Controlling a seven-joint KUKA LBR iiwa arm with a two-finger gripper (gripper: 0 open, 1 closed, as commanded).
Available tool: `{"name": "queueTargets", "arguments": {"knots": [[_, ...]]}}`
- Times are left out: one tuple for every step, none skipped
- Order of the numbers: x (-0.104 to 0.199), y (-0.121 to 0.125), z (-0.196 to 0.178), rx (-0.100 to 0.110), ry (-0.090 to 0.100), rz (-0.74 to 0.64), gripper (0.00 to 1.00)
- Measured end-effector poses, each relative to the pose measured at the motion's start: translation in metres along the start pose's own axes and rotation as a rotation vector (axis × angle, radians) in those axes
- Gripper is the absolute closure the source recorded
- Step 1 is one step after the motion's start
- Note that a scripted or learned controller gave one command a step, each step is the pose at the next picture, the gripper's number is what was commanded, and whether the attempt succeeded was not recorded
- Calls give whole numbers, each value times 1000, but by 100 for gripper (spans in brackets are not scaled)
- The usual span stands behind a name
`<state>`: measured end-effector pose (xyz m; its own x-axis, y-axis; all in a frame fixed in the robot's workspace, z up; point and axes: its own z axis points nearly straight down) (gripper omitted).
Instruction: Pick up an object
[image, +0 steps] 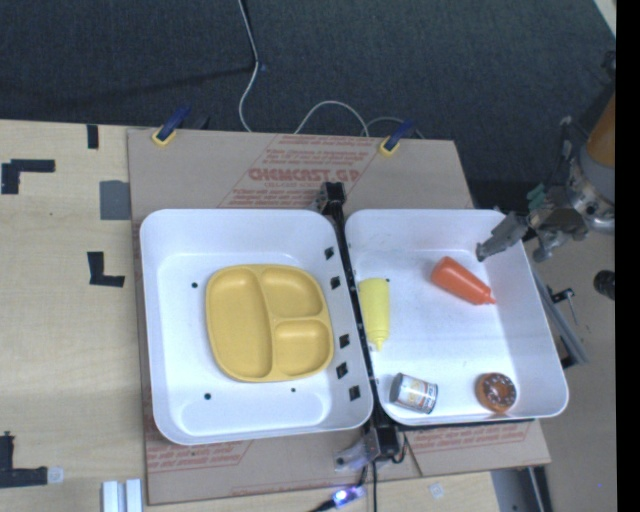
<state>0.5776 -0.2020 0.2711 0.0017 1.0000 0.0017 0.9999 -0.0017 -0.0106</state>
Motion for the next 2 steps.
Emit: {"name": "queueTargets", "arguments": {"knots": [[0, 2, -5, -9, -2, -3, 0], [0, 1, 60, -3, -1, -2, 0]]}}
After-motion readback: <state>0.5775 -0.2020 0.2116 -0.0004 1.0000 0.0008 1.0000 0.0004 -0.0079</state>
